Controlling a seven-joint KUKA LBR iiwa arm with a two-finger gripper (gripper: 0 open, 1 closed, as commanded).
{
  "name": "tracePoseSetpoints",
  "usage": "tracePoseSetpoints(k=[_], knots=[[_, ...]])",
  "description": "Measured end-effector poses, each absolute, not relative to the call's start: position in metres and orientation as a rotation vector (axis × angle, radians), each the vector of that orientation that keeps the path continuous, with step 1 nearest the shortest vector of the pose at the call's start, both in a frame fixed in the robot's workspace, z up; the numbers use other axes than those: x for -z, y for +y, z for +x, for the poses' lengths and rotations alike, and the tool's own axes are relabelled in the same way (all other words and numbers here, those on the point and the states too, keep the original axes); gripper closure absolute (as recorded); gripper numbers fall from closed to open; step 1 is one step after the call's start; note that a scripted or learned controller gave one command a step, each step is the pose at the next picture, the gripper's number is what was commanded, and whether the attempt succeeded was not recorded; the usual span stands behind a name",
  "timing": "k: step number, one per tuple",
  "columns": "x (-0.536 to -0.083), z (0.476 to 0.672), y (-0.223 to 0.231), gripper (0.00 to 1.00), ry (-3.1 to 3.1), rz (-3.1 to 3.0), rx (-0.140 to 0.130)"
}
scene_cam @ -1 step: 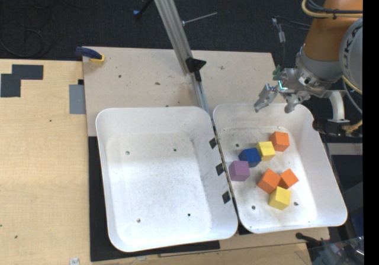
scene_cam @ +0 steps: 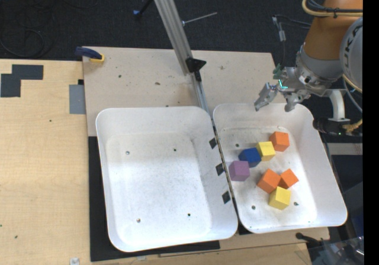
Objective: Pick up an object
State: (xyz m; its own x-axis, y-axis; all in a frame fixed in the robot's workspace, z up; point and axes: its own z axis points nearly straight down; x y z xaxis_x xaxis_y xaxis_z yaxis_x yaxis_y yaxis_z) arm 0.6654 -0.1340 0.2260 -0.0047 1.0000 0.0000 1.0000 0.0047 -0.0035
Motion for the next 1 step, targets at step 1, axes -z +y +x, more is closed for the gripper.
tracePoseSetpoints(k=[1], knots=[[-0.1613, 0.6649, -0.1297, 0.00, -2.222, -2.210, -0.009]])
